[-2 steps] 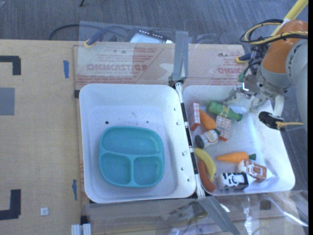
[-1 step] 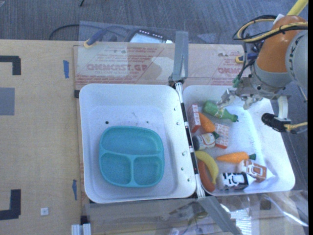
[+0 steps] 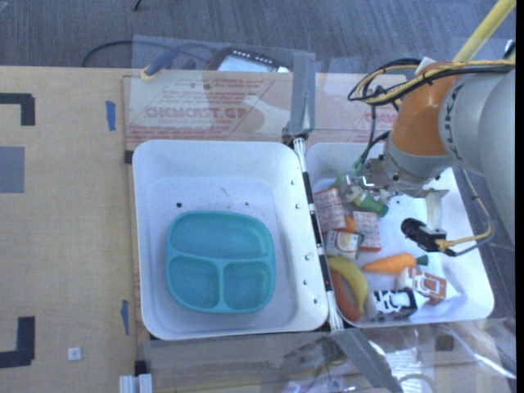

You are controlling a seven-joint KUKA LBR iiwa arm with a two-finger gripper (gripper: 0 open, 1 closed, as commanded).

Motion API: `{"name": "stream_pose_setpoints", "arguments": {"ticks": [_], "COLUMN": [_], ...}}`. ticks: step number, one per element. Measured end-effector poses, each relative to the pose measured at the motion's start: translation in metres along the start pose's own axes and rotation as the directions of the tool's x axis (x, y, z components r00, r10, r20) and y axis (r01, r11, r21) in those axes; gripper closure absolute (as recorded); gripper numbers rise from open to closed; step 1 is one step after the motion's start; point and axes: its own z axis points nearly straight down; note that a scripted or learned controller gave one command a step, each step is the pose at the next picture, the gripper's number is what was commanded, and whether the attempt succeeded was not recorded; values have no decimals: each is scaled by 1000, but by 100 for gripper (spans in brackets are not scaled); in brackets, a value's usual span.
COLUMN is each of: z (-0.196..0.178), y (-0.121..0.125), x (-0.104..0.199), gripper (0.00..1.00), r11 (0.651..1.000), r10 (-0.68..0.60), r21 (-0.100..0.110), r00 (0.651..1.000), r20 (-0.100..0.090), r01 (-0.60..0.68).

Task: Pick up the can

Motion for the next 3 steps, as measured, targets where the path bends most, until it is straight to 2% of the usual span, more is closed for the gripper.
{"name": "stream_pose_setpoints", "arguments": {"ticks": [1,2,3], "z": [-12,-96,-99], "y": [2,42,44], "x": [-1,64,64], "gripper": [100,100,0], "r11": [1000,1000,1000], "r10": [5,12,12], "r21": [-6,15,5], "r00": [1000,1000,1000], "r20": [-2,-3,-2], "r01": [-5,-12,-12]}}
